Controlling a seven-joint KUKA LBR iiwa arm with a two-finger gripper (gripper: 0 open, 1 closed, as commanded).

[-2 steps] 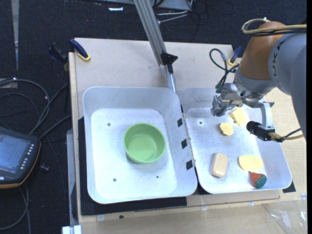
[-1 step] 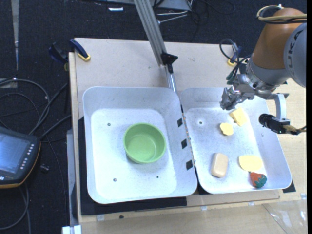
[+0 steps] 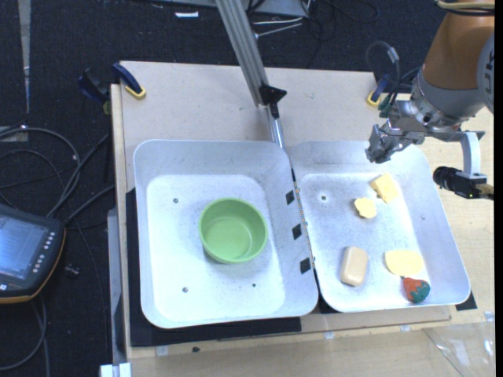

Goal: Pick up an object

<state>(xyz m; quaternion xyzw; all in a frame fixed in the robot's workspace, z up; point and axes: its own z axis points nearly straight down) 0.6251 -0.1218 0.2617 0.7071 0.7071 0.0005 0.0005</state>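
My gripper [image 3: 377,152] hangs over the back edge of the right bin [image 3: 330,289], above and slightly left of a yellow wedge [image 3: 385,188]. Nothing shows between its fingers. A small yellow lump [image 3: 365,207] lies just left of the wedge. Nearer the front lie a tan oblong block [image 3: 354,265], a flat yellow piece [image 3: 404,261] and a red and teal toy [image 3: 416,290] in the front right corner. A green bowl [image 3: 233,230] stands in the middle of the left bin [image 3: 165,289].
The two white bins sit side by side on a wooden bench, joined by a raised ridge with black clips [image 3: 297,230]. A slanted metal pole [image 3: 244,42] rises behind the bins. Blue and yellow clamps [image 3: 126,81] grip the bench's back corners.
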